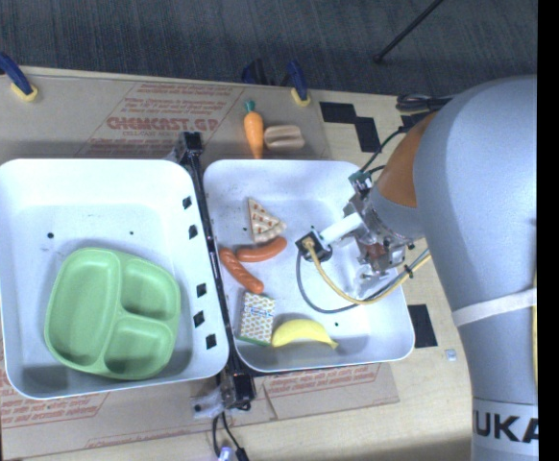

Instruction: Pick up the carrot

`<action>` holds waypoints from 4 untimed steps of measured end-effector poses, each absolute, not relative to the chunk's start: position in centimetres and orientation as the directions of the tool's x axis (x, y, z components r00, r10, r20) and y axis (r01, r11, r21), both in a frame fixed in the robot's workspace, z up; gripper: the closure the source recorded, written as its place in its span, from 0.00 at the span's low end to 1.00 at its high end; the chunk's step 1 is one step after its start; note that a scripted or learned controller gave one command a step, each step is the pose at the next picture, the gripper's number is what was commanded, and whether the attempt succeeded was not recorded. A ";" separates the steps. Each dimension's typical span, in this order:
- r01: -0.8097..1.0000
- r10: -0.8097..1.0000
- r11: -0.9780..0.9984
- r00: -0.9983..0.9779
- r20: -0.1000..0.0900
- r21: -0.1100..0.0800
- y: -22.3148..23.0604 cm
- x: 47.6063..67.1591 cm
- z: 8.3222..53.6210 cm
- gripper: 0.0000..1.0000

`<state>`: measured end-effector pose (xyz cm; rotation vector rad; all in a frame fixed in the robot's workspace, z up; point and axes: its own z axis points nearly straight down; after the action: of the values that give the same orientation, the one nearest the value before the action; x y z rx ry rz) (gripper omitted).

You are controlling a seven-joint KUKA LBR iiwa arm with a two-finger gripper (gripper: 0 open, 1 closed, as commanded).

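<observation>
orange carrot [253, 133] with green top, lying outside right bin [395, 329], tool [374, 255] state unclear

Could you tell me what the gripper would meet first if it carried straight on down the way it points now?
Probably the bare floor of the right bin beneath the gripper; depth is unclear. The carrot lies outside, beyond that bin's far rim.

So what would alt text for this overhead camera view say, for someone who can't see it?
A grey robot arm reaches from the right over the right white bin, which holds two sausages, a waffle wedge, a small packet and a banana. The carrot lies outside the bins on the cardboard behind them, beside a hot dog bun. The left bin holds a green divided plate.
</observation>
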<state>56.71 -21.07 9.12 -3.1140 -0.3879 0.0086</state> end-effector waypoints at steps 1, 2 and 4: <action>0.577 0.577 -0.817 0.817 -0.001 -0.003 -21.0 59.2 9.2 0.00; 0.840 0.840 -0.543 0.543 0.003 -0.011 -20.8 50.8 9.1 0.00; 0.700 0.700 -0.714 0.714 0.000 -0.004 -8.8 60.1 19.2 0.00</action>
<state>60.09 -8.82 19.22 -2.9049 -1.1868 0.0025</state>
